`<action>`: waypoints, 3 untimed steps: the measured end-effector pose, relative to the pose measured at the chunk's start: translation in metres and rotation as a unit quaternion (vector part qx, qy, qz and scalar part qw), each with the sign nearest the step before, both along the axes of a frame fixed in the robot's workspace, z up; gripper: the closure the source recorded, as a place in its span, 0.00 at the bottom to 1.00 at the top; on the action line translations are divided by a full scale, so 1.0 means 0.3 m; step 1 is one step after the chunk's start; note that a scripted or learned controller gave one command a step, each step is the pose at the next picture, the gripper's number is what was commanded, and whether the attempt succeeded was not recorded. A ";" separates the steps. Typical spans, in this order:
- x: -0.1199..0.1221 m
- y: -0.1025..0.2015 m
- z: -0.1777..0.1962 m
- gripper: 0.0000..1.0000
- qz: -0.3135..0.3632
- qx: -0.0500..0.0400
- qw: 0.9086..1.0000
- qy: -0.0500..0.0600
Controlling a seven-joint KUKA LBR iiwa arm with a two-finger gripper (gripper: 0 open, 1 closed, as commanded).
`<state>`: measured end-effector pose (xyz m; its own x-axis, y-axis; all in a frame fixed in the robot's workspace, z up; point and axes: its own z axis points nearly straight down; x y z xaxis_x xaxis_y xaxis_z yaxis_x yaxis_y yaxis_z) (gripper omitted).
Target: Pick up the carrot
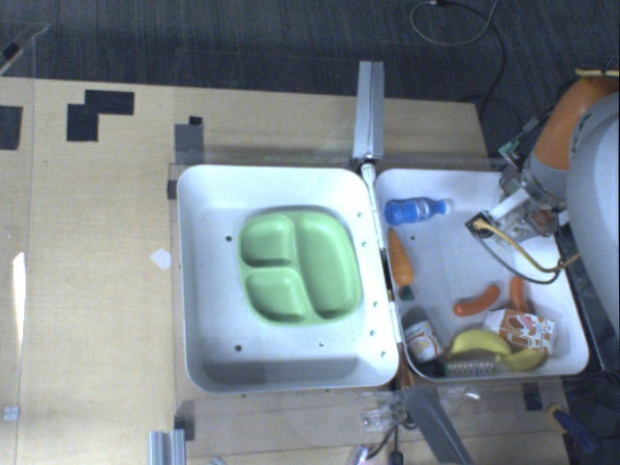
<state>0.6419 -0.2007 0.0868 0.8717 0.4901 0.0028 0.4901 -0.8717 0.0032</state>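
The carrot is orange with a dark green end and lies lengthwise along the left wall of the right bin, just below a blue bottle. My gripper hangs over the bin's upper right part, well to the right of the carrot and apart from it. Nothing shows in its grasp.
The left bin holds a green divided plate. In the right bin's lower part lie two reddish sausages, a banana, a small can, a printed carton and a dark brush.
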 end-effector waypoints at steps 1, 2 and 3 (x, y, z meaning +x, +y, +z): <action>0.015 -0.010 -0.001 1.00 -0.150 0.001 0.989 0.000; 0.068 -0.008 0.003 1.00 -0.075 0.000 0.997 -0.001; 0.064 0.011 0.094 1.00 -0.136 0.001 0.991 0.000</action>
<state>0.6612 -0.1975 0.1150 0.9717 0.2363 0.0042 0.2363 -0.9717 0.0015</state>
